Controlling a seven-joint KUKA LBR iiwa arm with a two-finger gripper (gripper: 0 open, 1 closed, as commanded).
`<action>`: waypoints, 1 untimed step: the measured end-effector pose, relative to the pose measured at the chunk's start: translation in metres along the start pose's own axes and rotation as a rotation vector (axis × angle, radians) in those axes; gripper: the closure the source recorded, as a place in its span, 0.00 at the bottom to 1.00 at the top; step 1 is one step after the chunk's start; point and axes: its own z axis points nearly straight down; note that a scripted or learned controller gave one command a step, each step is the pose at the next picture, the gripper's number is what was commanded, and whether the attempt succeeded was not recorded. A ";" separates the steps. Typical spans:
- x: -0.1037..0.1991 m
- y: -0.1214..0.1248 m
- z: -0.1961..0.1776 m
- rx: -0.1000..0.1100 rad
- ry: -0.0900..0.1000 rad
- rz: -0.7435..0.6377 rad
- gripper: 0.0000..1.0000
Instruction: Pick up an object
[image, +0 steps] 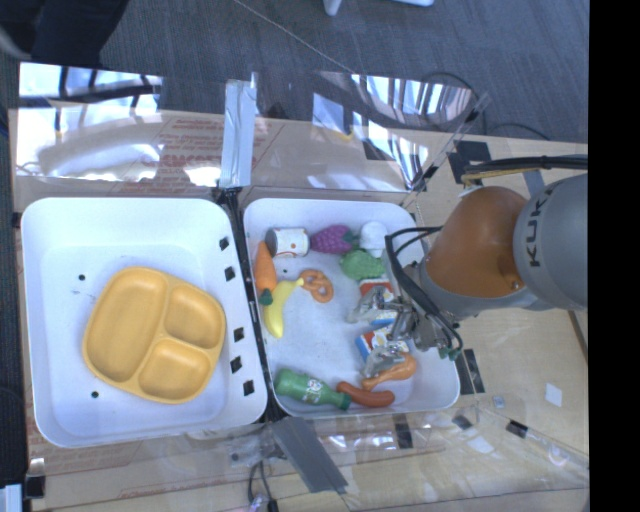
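- Right now the grey arm (540, 250) with its orange band reaches in from 3 o'clock, over the right rim of the right bin (330, 345).
- End effector (398, 335) is down at the 3 o'clock side of the right bin, among small packets; fingers buried in clutter, so cannot tell whether spread or pressed together, and no object is seen pinched.
- Blue-and-white packet (372, 345) sits just beside the end effector, at its 8 o'clock.
- Red-and-white packet (375, 293) lies at its 11 o'clock, near.
- Orange carrot-like piece (392, 372) lies at its 6 o'clock, close.
- Green bottle (308, 390) lies on its side at the bin's 6 o'clock edge, sausage (368, 396) just beside it.
- Banana (276, 308) and carrot (264, 272) lie along the bin's 9 o'clock wall, touching.
- Small can (288, 241), purple grapes (334, 239) and a white item (373, 236) line the 12 o'clock wall.
- Green leafy toy (360, 264) sits below the white item; orange pretzel-like ring (318, 286) near the bin's centre.
- Left bin (60, 240) holds a yellow divided plate (152, 332).
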 end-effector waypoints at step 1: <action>0.019 0.026 0.000 -0.002 0.003 0.123 0.00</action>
